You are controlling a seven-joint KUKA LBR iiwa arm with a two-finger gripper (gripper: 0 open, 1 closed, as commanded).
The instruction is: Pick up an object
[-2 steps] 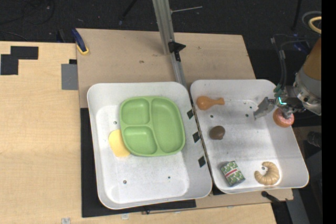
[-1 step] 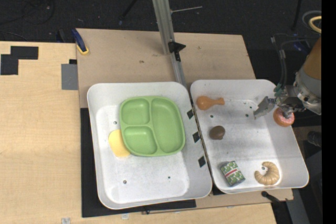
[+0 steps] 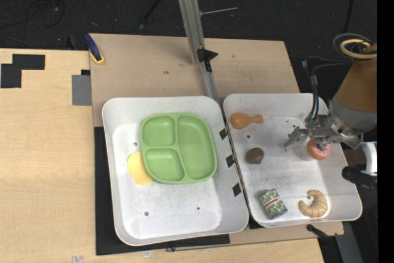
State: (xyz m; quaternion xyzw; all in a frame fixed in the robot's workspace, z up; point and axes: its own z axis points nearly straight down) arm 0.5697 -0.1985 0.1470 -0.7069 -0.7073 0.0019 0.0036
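The right bin (image 3: 289,105) holds several small objects. An orange gourd-shaped toy (image 3: 246,121) lies at its far left, and a brown ball (image 3: 255,156) sits below that. A green packet (image 3: 271,203) and a tan croissant (image 3: 314,203) rest near the front edge. A pink-red round object (image 3: 319,151) sits at the bin's right side. My gripper (image 3: 314,137) is low over that object, right against its upper edge, and partly covers it. The arm's orange band (image 3: 360,86) rises behind it at the right.
The left bin (image 3: 166,218) carries a green divided plate (image 3: 178,148) with a yellow piece (image 3: 138,169) tucked under its left rim. A metal post (image 3: 192,28) stands behind the bins. Black clips (image 3: 229,160) line the seam between the bins.
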